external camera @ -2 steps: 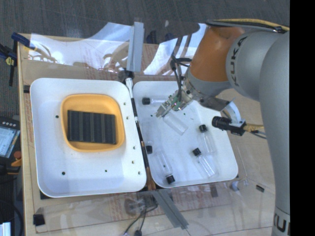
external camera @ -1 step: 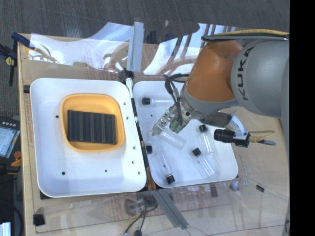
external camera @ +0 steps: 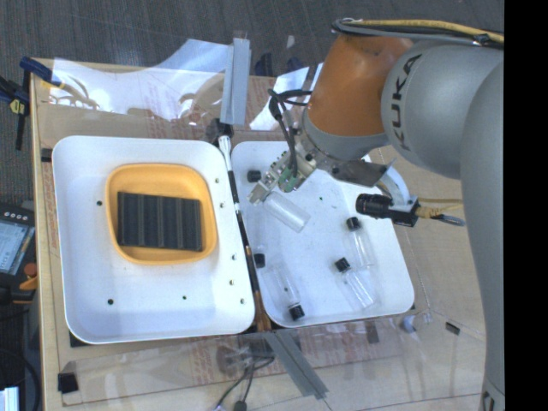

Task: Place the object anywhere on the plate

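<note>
Clear vial point(external camera: 286, 211) just below end effector point(external camera: 276, 181); end effector's grip state indiscernible

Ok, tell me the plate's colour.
Yellow-orange rim around a dark ribbed centre, on the plate in the camera view.

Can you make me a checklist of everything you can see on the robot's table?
Surface: two white bins side by side; left bin, right bin.
Job's things: yellow plate with a dark ridged insert in the left bin; clear vials with black caps scattered in the right bin.
Clutter: clear plastic sheet behind the bins.
Grippers: gripper low over the right bin, by one clear vial.
Cables: black cable at the wrist.
Surroundings: dark floor.
</note>
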`<action>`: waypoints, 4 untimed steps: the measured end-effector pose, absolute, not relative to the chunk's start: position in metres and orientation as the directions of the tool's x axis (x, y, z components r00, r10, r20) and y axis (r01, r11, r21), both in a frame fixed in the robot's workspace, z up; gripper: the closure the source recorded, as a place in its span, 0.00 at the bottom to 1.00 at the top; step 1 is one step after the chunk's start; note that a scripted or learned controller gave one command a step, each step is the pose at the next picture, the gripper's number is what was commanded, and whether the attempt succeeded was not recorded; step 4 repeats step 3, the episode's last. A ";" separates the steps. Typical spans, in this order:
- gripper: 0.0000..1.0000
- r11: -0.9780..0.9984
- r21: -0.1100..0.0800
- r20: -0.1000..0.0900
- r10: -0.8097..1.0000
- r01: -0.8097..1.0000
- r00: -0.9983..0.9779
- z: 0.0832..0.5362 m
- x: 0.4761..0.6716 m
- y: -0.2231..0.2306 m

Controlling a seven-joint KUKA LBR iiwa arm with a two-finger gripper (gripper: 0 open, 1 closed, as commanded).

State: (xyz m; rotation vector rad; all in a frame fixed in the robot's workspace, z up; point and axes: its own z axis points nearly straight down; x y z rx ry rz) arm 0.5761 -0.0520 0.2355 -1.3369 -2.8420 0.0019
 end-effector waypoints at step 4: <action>0.00 0.738 -0.004 0.002 0.675 0.675 -0.738 0.190 0.607 0.036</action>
